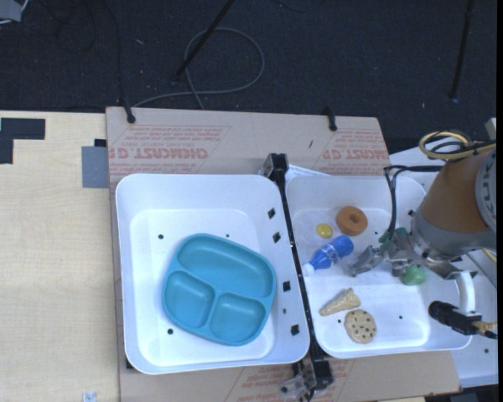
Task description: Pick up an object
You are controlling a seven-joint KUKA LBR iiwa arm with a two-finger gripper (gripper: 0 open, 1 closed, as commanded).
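Tray [219, 289] in left bin [142, 224]; bottle [330, 252] in right bin [402, 332].

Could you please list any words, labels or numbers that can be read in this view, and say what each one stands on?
"CHEMCAST": red print on the brown cardboard sheet behind the bins, upside down from this camera; it shows twice, at left and at right.
The smaller red lines under each print are too blurred to read.
More red print on the cardboard's front edge is too blurred to read.
The blue bottle shows no legible label.

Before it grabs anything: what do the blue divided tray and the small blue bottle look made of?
Blue divided tray: likely moulded plastic, one even colour, soft sheen, rounded compartment edges. Small blue bottle: probably plastic too, a glossy blue body with a white cap; it is too small to be sure.
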